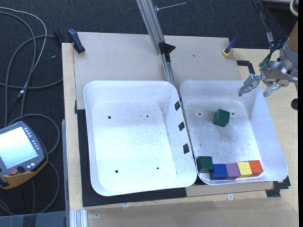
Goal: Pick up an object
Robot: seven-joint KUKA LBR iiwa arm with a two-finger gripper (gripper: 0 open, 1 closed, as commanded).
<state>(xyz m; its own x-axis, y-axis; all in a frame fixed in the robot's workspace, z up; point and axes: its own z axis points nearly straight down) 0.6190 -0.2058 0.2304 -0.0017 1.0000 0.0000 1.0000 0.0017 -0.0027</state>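
Tool point(258, 85) hangs over the far right corner of the right bin point(272, 126), fingers apart, nothing between them. Loose green cube point(221, 117) sits tilted on that bin's floor — nearer the bin's middle, well apart from the tool. Along the bin's near wall, a touching row: dark green block point(204, 163), blue point(219, 170), purple point(233, 169), yellow point(244, 168), orange point(255, 166). Left bin point(94, 98) adjoins on the desk point(118, 56).
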